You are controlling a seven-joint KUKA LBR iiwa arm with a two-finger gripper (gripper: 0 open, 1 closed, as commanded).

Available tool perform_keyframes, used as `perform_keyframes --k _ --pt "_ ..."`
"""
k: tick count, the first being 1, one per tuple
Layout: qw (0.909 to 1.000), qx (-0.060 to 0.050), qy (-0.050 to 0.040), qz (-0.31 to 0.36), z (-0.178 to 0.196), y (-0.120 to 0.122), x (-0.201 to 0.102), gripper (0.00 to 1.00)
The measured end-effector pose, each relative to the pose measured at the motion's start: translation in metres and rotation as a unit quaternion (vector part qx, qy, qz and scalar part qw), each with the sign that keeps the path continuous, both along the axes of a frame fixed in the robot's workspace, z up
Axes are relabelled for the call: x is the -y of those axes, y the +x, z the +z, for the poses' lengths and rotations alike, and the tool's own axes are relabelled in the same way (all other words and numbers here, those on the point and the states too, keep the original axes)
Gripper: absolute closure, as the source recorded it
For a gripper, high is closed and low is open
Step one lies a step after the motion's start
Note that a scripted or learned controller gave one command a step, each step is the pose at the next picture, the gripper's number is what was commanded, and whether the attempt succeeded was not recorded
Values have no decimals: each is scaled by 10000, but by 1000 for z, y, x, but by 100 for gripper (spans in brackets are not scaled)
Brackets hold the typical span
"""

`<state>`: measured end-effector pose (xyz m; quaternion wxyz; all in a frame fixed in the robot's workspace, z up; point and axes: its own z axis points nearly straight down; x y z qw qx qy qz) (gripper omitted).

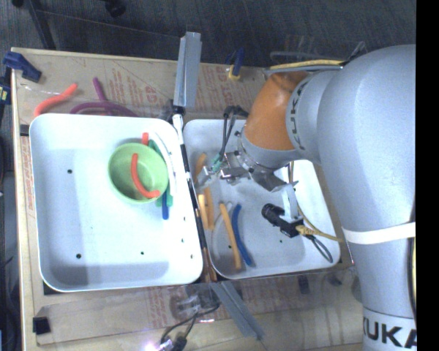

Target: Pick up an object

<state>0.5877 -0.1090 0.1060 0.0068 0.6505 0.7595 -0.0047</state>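
Note:
My gripper hangs low over the far left part of the right bin, close to the wall between the two bins. A small greenish bit shows at its tip, too small to identify. Just below it lie a yellow-orange stick and a blue strip side by side. An orange-brown stick lies along the bin's left wall, and another short one sits left of the gripper. The arm hides the bin's far right part.
The left bin holds a green bowl with an orange curved strip in it, and a blue stick and a green stick at the bowl's right edge. Purple and orange cables lie on the bench behind it.

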Motion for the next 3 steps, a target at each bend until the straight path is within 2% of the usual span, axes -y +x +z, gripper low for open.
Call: perform_keyframes --k 1,2,3 --pt "9999 65 28 -104 -8 -42 8 0" --pt "10000 58 43 -55 2 -41 5 100" --pt "9973 -31 82 -733 86 -13 -38 100"
